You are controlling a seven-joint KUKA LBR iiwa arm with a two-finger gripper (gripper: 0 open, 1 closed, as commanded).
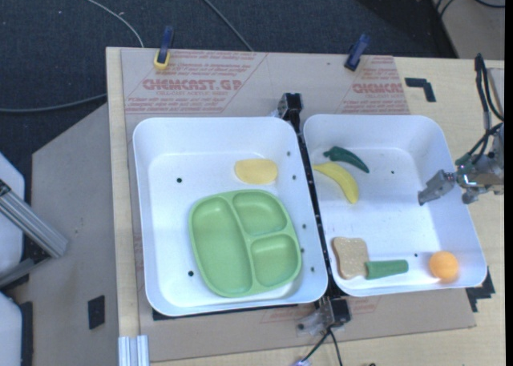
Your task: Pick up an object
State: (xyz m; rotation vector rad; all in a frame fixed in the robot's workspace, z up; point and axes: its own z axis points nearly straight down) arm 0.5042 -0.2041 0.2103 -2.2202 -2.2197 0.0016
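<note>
While nothing is yet between its fingers, the gripper hangs at the right side of the right bin, above a bare stretch of white floor, and whether its jaws stand open or closed cannot be told at this size. The task names no single object, so any in the right bin would serve: an orange ball lies in the near right corner, nearest the gripper; a green cylinder rests against a slice of toast at the near left; a yellow banana and a dark green pepper lie close together toward the far left. The left bin holds a green divided plate and a pale yellow piece beyond it. The step in hand looks like the approach, with no target reached. The next move probably calls for travelling over one object, perhaps the ball, and descending with fingers spread either side of it.
</note>
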